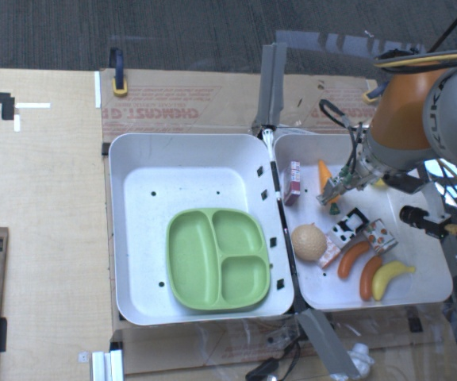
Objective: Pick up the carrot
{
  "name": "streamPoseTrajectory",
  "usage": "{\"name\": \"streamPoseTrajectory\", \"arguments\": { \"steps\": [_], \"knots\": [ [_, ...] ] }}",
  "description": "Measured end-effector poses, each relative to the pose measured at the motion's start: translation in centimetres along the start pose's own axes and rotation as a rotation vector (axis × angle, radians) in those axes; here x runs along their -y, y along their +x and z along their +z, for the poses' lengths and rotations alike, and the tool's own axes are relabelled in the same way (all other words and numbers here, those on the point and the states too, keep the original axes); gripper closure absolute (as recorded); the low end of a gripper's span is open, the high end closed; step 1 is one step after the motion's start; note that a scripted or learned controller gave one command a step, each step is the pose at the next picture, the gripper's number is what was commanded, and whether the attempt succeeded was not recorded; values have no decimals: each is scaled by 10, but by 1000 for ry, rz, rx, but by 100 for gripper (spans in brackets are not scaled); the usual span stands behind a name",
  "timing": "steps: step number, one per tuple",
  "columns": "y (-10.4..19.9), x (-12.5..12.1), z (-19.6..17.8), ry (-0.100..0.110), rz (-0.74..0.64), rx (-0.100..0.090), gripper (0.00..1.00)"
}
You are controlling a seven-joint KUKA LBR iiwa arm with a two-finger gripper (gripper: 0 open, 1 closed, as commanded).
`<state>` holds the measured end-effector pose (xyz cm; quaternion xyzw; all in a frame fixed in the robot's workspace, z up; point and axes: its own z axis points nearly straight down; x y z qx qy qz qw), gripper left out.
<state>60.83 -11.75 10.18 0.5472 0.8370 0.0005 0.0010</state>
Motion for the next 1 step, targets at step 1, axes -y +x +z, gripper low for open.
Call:
{"name": "streamPoseTrajectory", "arguments": {
  "steps": [1],
  "knots": [
    [68,-8,-90,2,-135,-1,100]
  ]
}}
